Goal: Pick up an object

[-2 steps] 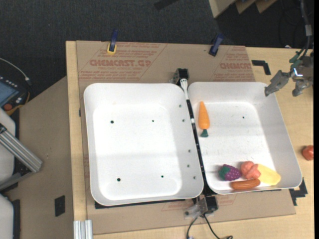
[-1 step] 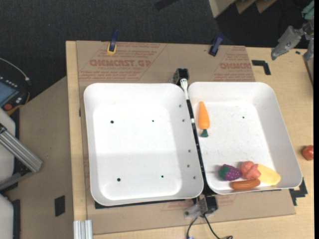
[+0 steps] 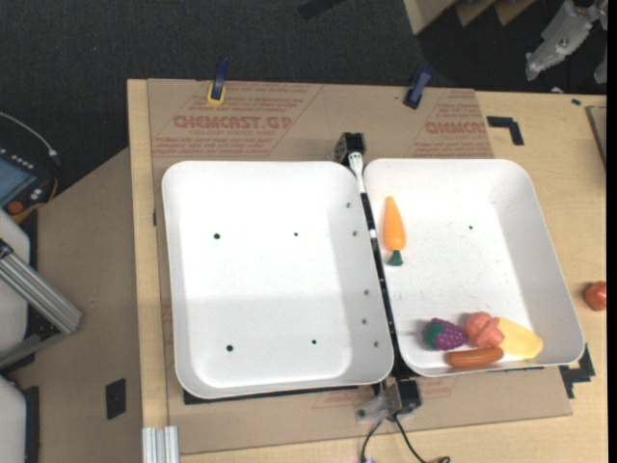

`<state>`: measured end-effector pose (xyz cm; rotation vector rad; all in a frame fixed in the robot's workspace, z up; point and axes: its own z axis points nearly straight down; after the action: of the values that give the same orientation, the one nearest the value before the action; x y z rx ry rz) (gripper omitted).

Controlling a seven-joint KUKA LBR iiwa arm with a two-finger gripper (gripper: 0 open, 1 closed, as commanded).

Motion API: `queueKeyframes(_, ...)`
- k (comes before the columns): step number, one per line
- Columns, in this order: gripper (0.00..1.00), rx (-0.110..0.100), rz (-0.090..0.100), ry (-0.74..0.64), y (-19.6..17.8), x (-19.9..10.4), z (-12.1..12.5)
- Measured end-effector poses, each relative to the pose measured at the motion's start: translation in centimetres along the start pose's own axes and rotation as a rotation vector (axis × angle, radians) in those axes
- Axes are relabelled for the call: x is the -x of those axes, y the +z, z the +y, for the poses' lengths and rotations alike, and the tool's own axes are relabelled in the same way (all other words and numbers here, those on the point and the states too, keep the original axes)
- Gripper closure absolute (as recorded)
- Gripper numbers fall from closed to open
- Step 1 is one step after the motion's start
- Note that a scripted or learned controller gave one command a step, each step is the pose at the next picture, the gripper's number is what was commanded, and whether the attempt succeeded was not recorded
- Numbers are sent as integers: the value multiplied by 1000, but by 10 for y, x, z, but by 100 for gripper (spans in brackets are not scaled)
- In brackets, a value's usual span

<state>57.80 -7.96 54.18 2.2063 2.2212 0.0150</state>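
The right bin (image 3: 501, 201) holds several toys. An orange carrot (image 3: 393, 222) with a green tip lies near its left wall. In its front corner sit purple grapes (image 3: 444, 335), a pink-orange lump (image 3: 485, 329), a yellow piece (image 3: 521, 340) and a red sausage (image 3: 473, 358), all close together. My gripper (image 3: 557, 39) hangs at the far top right, off the bench and well away from both bins, with nothing visibly in it.
The left bin (image 3: 193, 287) stands beside the right one, with a black divider (image 3: 371, 249) between them. A small orange-red object (image 3: 595, 296) lies on the cardboard bench right of the right bin. Clamps (image 3: 218, 90) hold the board's back edge.
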Motion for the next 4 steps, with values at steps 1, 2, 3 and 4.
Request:
queueKeyframes(1,0,-15,1,4,6,-69,-2)
queueKeyframes(2,0,-16,2,3,6,-128,-17)
queueKeyframes(3,0,-16,2,3,6,-187,-33)
queueKeyframes(4,0,-14,2,1,6,-254,-46)
